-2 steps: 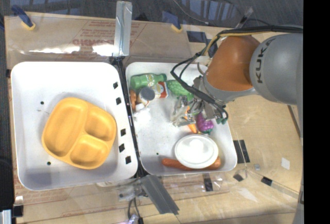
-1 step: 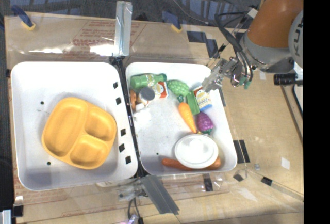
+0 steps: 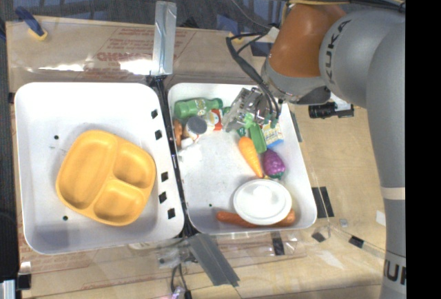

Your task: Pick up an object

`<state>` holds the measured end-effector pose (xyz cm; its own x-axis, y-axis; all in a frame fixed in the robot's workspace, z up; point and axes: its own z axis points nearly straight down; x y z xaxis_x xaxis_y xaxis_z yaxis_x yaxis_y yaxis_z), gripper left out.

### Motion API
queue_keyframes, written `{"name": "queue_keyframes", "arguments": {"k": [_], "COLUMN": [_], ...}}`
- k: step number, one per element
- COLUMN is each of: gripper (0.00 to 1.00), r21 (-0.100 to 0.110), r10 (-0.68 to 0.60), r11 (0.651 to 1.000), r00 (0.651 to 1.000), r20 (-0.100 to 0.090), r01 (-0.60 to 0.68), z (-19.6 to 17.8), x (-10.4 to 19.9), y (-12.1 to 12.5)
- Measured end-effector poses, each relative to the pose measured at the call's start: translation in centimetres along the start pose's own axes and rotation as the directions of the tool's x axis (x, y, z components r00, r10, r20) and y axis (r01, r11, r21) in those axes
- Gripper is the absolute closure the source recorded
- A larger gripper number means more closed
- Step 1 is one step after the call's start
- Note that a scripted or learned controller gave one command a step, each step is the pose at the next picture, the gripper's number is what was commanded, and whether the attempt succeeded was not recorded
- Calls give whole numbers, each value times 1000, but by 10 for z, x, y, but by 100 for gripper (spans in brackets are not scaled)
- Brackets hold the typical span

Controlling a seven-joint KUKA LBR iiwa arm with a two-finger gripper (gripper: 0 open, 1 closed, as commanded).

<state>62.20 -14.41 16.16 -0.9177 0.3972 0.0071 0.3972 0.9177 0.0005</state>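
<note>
While the arm reaches in from the right edge of the surface, the tool sits low over the far half of the right bin, so my read is we're at the descend/grasp step, nothing lifted yet. Can't tell whether the tool is apart or together; metal parts and clutter overlap there.

Likely target: the carrot, lying just below the tool, near the bin's right wall. Orange, tapered, with a green top that points toward the tool and may be touching it. Smooth and rounded, so I'd expect it to roll or slip if pinched off-centre.

Neighbours are tight:
- purple object just beside the carrot, on the side toward the right wall
- white round dish near the front right corner, with a second orange piece lying along the front wall partly under it
- green bottle at the far left corner of the same bin, small bits beside it

Left bin carries a yellow divided plate, well apart from the action.

Next move, as I judge it: centre over the carrot's thicker end, close across its width, lift straight up. Risk is snagging the purple object alongside.
</note>
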Motion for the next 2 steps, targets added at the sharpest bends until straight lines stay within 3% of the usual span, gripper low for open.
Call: {"name": "queue_keyframes", "arguments": {"k": [1, 2], "gripper": [100, 100], "r21": [1, -1], "r10": [-131, -10], "r11": [991, 1000], "r00": [991, 1000], "r20": [6, 13], "r01": [131, 10], "z": [71, -3], "x": [82, 63], "y": [-4, 20]}}
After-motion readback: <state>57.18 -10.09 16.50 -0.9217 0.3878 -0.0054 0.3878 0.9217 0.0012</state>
